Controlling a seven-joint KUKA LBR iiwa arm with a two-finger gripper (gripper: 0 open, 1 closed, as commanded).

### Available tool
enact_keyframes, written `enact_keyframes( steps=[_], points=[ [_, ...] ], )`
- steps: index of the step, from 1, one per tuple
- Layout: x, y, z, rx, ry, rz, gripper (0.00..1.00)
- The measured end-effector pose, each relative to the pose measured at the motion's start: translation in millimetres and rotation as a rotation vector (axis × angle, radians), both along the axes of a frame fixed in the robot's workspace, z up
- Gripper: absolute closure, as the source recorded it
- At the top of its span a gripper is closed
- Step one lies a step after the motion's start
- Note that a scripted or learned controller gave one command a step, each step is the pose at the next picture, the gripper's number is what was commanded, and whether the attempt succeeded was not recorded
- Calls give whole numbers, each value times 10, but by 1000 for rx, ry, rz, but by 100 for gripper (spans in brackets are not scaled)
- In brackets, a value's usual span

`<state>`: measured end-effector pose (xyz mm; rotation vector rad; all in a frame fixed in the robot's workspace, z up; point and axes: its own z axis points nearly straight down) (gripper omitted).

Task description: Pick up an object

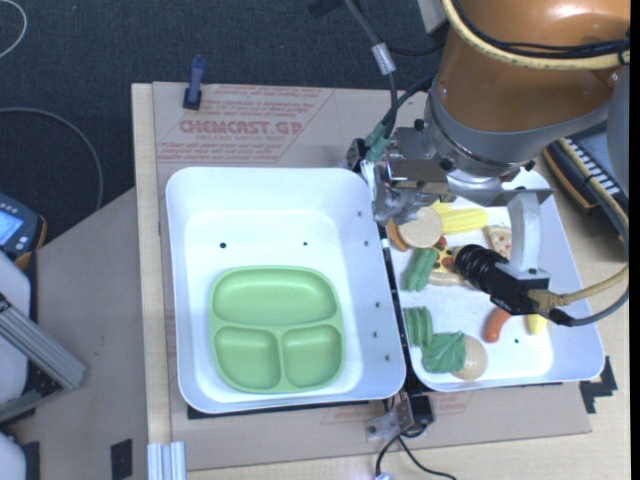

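Gripper (393, 206) low over right bin (572, 360), beside round tan toy food (419, 230); grip state impossible to tell. Green divided tray (275, 326) in left bin (190, 236).

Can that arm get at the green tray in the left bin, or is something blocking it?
Probably yes. The green divided tray lies alone and uncovered in the left bin, and the gripper hangs just across the wall, above the right bin.
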<state>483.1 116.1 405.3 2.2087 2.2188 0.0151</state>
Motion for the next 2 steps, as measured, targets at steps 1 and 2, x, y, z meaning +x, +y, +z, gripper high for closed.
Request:
enact_keyframes(
  steps=[1,2],
  points=[
    [6,3,103,0,-3,1,100],
    [11,7,206,-1,-5,1,100]
  ],
)
